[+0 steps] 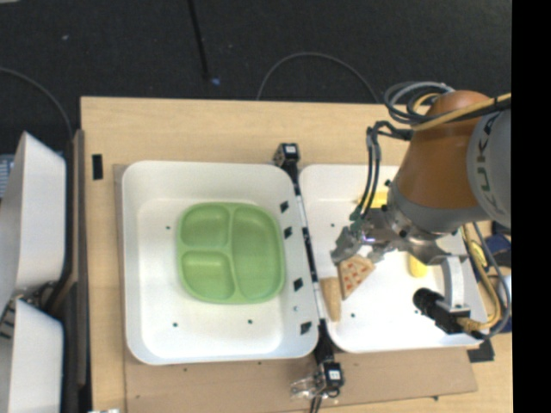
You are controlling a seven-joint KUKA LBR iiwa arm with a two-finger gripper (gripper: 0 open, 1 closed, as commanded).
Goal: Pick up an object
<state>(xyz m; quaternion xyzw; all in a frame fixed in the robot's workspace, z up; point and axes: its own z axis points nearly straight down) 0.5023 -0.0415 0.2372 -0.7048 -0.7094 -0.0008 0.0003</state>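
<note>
Tan piece (331,299): lies in the right bin (379,332), just nearer than the pizza slice (355,274) and close against the bin's left wall.
Pizza slice: the likely target; it sits on the bin floor with its crust end toward the tool.
Tool (355,241): hangs directly beyond the pizza slice, low in the bin and very near it or touching; I cannot tell how far open it is or whether it has hold of anything.
Done so far: the approach looks made, but nothing can be seen lifted clear.
Left to do: by my reading, a sure grip and then the lift.
Yellow piece (417,268): to the right of the pizza slice, partly under the arm (448,162).
Left bin (146,321): to the left of the pizza slice, holding a green divided plate (231,252).
Tabletop (215,383): pale wood, showing nearer than the pizza slice and again beyond both bins.
Floor (129,33): dark, well beyond the pizza slice, with thin cables (196,33) trailing across it.
</note>
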